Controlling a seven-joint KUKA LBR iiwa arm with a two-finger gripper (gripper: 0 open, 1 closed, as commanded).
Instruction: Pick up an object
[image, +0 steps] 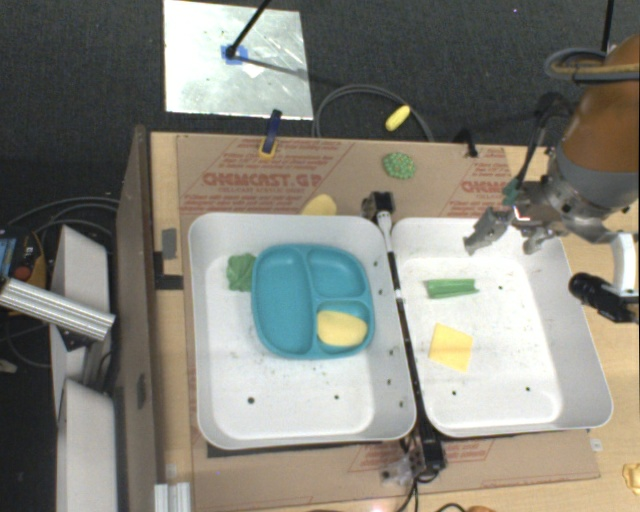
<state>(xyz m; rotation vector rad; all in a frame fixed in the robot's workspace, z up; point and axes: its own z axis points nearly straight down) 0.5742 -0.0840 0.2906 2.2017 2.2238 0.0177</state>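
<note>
In the right bin (560, 400) lie a long green piece (450, 288) near the middle and a yellow square piece (451, 347) in front of it. My gripper (508, 237) hangs over the back of this bin, up and to the right of the green piece. Its fingers (482, 234) are spread open with nothing between them. The left bin (230, 410) holds a blue divided plate (290, 300) with a yellow lump (341, 327) in its front right compartment. A green leafy piece (240, 271) lies against the plate's left edge.
Behind the bins on the cardboard sit a yellow item (320, 207), a round green item (400, 165) and a small yellow object (398, 118). A foil sheet (240, 60) lies at the far back. A black clip (379, 207) sits where the bins meet.
</note>
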